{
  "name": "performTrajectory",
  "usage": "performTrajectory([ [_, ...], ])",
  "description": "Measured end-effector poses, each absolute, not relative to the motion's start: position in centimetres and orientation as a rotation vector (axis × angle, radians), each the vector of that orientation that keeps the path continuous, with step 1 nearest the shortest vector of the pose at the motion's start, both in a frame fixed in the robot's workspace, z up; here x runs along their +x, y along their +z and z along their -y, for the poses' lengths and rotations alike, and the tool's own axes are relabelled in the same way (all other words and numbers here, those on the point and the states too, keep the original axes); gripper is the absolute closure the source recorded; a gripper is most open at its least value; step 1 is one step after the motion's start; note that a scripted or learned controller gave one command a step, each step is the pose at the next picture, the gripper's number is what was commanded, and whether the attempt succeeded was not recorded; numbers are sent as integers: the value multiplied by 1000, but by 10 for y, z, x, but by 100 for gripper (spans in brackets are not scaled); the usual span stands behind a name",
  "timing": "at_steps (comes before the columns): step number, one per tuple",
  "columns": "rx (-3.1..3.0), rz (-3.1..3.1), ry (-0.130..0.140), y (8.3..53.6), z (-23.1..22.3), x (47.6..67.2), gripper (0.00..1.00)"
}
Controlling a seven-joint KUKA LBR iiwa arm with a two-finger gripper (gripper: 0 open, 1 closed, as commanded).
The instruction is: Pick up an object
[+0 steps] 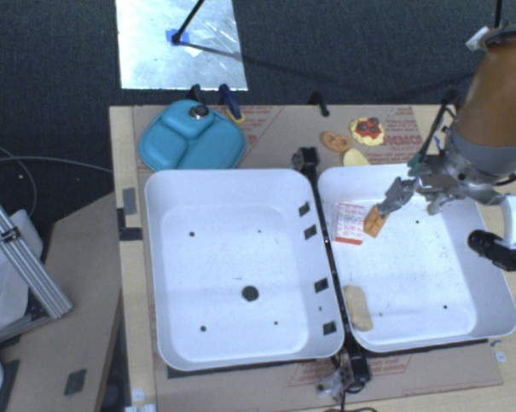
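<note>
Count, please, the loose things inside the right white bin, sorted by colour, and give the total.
White with red print: 1, the flat paper packet
Orange-brown: 1, the small block at the tip of the gripper
Beige: 1, the oblong bread-like piece near the right white bin's front left corner
Total: 3

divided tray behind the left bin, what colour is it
Light blue, seen in the camera view.

Even overhead light, bright white bins (232, 189), glare on metal sheet (181, 42), slightly soft, grainy focus
</note>
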State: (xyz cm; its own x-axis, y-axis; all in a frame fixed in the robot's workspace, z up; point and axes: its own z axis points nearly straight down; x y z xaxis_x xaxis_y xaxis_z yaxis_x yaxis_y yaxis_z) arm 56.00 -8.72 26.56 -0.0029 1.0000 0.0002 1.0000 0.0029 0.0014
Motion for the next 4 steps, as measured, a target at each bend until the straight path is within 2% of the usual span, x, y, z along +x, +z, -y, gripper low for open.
performTrajectory([
  [1,2210,-2241,1,240,-16,505,0],
  [2,2200,-2228,31,397,-80,506,0],
  [3,2209,-2236,4,373,-156,485,0],
  [4,2211,-2226,10,393,-179,542,0],
])
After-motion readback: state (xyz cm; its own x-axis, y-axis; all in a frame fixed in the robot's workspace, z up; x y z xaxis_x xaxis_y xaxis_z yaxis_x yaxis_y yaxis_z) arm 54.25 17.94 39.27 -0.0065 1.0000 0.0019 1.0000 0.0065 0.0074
